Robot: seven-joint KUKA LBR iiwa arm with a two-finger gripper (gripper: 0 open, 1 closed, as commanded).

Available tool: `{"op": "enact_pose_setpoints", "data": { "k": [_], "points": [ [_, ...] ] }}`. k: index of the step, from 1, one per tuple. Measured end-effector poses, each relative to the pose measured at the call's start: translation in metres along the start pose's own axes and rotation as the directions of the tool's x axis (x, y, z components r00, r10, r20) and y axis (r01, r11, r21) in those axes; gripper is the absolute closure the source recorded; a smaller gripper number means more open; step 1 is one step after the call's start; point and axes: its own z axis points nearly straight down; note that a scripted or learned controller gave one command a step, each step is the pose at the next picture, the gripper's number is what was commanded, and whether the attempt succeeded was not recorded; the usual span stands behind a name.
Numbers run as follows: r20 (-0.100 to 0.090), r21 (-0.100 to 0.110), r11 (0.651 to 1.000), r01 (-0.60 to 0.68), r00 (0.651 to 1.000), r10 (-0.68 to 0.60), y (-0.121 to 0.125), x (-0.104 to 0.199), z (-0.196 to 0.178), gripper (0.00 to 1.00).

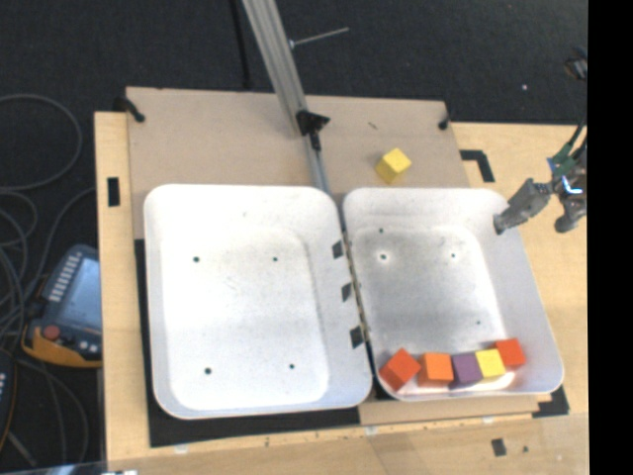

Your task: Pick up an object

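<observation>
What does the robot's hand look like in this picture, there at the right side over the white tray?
Little of it shows. The gripper has two grey metal fingers; the nearer finger is a short, blocky, dull grey bar. Above them sits a dark body with small green and pale blue parts, perhaps wires or fittings, too small to tell. No markings can be read.

You look from one fixed camera above | facing down at a slant | both bins [247, 295] in frame
</observation>
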Motion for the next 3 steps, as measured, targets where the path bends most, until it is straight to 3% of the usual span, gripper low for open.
{"op": "enact_pose_setpoints", "data": {
  "k": [1, 2, 3],
  "points": [
    [0.002, 0.004, 1.0, 0.008, 1.0, -0.008, 0.0, -0.002, -0.007, 1.0],
    [-0.003, 0.013, 1.0, 0.0, 1.0, 0.0, 0.01, 0.02, 0.044, 1.0],
    [-0.005, 0.019, 1.0, 0.001, 1.0, -0.001, -0.024, 0.083, 0.137, 1.0]
  ]
}}
